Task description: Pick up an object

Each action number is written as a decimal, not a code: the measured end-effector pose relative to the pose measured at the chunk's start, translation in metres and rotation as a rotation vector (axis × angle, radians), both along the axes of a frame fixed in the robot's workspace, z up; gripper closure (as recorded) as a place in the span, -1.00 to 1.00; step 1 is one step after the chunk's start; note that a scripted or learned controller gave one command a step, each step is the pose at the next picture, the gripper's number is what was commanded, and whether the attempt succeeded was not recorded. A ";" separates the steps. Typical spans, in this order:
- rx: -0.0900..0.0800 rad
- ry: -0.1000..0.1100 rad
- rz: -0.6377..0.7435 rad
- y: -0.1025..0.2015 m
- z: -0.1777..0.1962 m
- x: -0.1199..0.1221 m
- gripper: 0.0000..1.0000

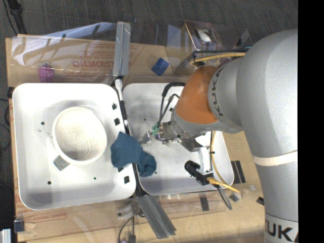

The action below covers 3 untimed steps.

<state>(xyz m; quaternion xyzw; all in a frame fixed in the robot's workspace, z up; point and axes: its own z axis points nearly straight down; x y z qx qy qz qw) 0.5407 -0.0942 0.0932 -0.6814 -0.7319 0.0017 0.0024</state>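
A dark blue cloth (130, 154) lies crumpled over the divider between the two bins, partly in the left bin (30, 186) and partly in the right bin (167, 184). My gripper (158, 133) is low in the right bin, just right of and slightly above the cloth, and seems close to its upper edge. The wrist and its orange band (198, 101) hide much of the right bin's floor. A white ribbed dome-shaped object (79, 133) sits in the middle of the left bin. A small grey block (61, 162) lies at its lower left.
Behind the bins, on the cardboard bench, sit a small purple object (46, 74) and a blue cube (161, 66). A grey metal bar (121, 49) stands behind the divider. The big grey arm (268, 110) covers the right side.
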 end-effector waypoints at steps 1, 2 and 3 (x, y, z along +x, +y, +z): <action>0.001 -0.003 0.114 0.001 -0.002 -0.064 -1.00; 0.000 -0.003 0.061 -0.010 -0.002 -0.003 -1.00; 0.003 -0.002 0.320 -0.006 -0.002 -0.065 -1.00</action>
